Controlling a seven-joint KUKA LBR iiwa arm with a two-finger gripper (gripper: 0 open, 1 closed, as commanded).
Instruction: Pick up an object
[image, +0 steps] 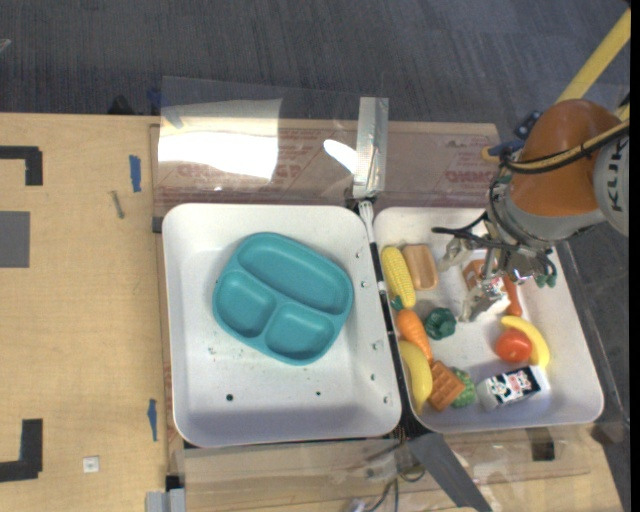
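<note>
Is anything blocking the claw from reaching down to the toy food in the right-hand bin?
Nothing visible does. The gripper hangs over the right bin, with toys all around it: corn, a carrot, a tomato and a banana.

Place: robot lab
Evidence: plywood bench (70, 330), twin white bins (190, 400), arm (565, 165), clear screen (260, 150), toy food (420, 340)
</note>
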